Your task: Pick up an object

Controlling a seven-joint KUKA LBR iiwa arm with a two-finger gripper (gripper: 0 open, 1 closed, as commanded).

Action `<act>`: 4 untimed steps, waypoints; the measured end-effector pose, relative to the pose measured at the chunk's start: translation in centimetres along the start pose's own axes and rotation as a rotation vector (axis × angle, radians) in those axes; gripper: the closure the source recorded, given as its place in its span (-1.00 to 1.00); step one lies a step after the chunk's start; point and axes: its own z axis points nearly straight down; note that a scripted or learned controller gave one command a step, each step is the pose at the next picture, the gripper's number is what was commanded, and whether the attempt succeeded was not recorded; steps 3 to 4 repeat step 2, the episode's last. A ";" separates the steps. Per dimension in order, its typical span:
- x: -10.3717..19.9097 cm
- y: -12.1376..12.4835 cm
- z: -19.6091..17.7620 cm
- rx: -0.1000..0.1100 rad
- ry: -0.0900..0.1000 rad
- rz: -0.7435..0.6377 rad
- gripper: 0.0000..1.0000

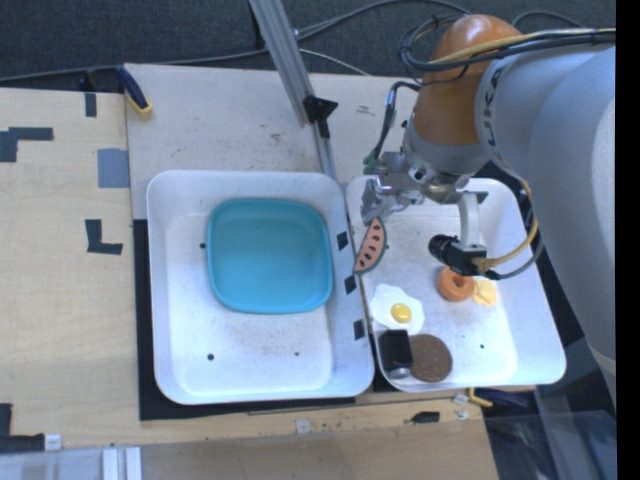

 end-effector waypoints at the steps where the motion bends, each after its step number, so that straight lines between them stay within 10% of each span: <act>1: 4.5 1.9 -0.3 -0.001 0.000 0.000 1.00; 4: 8.8 2.9 -1.7 -0.001 0.000 0.000 1.00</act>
